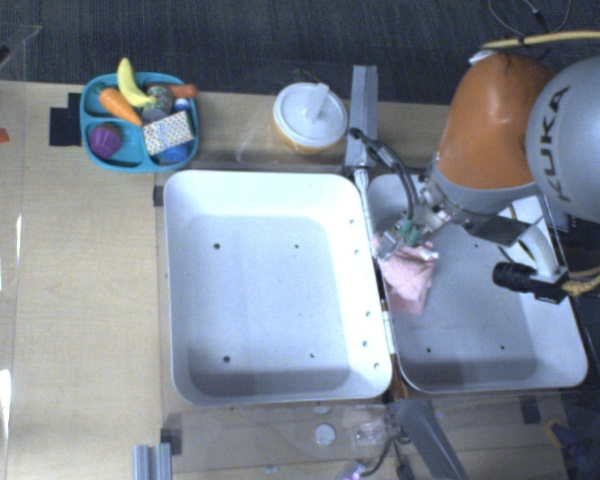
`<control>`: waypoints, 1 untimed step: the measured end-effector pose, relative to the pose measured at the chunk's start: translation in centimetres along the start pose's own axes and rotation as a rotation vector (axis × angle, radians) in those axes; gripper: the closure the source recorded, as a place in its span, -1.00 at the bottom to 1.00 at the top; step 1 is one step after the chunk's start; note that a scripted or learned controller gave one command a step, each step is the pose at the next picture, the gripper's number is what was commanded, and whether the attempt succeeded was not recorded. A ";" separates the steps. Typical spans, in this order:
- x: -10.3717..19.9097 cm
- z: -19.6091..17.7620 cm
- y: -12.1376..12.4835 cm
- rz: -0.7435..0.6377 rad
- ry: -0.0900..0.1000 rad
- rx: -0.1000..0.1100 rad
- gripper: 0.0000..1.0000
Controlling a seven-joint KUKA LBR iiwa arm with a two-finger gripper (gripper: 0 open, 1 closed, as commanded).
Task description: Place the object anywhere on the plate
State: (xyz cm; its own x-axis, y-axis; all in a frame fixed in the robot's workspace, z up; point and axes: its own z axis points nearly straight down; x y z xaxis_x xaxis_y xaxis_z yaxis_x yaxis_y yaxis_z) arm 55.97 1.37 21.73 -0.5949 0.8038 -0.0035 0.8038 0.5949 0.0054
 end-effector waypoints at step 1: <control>4.6 0.3 1.1 -0.402 0.001 -0.001 1.00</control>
State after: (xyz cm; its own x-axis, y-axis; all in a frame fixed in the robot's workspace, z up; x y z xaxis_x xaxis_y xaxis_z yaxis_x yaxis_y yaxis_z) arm 54.15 5.71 21.43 -0.8619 0.5071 -0.0046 0.5071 0.8619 0.0046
